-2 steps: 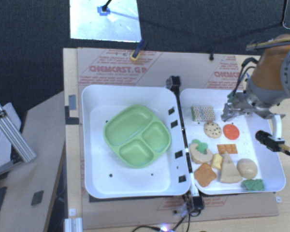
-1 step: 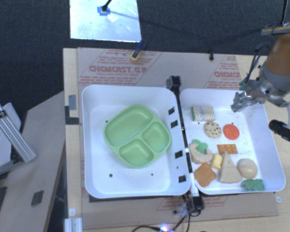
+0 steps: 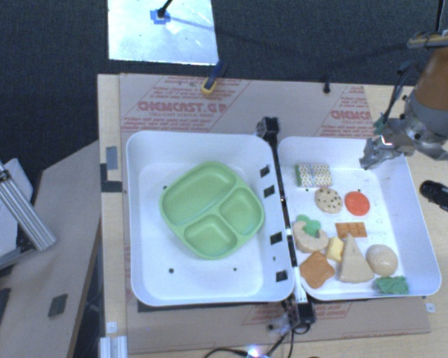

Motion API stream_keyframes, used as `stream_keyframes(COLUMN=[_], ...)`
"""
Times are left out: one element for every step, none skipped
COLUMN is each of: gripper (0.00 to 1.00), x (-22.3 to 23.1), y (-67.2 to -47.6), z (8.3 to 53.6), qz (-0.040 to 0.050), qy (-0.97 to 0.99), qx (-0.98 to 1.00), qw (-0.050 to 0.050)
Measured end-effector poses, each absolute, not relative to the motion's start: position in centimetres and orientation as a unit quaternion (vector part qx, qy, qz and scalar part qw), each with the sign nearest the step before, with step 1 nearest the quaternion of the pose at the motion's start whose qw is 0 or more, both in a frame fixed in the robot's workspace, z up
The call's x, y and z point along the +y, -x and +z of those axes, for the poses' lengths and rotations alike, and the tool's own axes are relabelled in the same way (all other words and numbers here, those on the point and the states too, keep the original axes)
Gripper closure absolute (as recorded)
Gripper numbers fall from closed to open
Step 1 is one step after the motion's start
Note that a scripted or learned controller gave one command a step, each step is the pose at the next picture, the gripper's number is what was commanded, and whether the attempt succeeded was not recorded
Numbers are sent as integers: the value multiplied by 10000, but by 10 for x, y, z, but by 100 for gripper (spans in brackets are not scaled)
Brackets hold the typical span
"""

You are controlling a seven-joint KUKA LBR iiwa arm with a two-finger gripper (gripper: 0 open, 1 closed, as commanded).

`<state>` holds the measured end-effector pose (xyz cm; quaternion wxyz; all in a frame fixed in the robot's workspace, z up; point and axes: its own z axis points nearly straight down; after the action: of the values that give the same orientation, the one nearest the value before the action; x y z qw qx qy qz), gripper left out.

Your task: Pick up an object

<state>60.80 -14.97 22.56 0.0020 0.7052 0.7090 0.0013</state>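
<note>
Gripper [image 3: 375, 155] hangs over the top right corner of the right bin [image 3: 422, 239], above bare floor, nothing between its tips; whether it is wide or narrow, cannot tell, too small and blurred. Arm [image 3: 437, 95] comes in from the right, orange band above the wrist.

Candidates all sit in the right bin, below and left of the gripper. Nearest: patterned block [image 3: 313, 174], then cookie [image 3: 328, 200] and red disc [image 3: 357, 203] side by side, apart from each other. Further down a tight cluster: cracker [image 3: 351, 230], green-topped piece [image 3: 310, 232], orange toast shape [image 3: 317, 269], tan wedge [image 3: 352, 262], egg-like ball [image 3: 381, 259], green scrap [image 3: 391, 284] at the bottom edge.

Judgement: these look like toy food, light and rigid, probably smooth plastic, not fragile. Flat ones (cookie, disc, cracker) lie low on the floor, hard to get fingers under; likely to slip. Ball is rounded, may squirt out. Best bet is the patterned block: stands free, near, has straight opposite sides to pinch across. Cluster pieces touch or nearly touch, so fingers risk bumping neighbours.

Left bin [image 3: 145, 200] holds a green divided tray [image 3: 211, 209].
</note>
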Motion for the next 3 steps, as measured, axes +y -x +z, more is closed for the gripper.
stream_keyframes(gripper=[100,100,100], x=[-96,-35,14], y=[-599,-597,-588], z=[215,222,213], qz=[9,14,8], qy=[-7039,-7032,-7038], qx=[7103,7110,7104], qw=[-6,-5,-10])
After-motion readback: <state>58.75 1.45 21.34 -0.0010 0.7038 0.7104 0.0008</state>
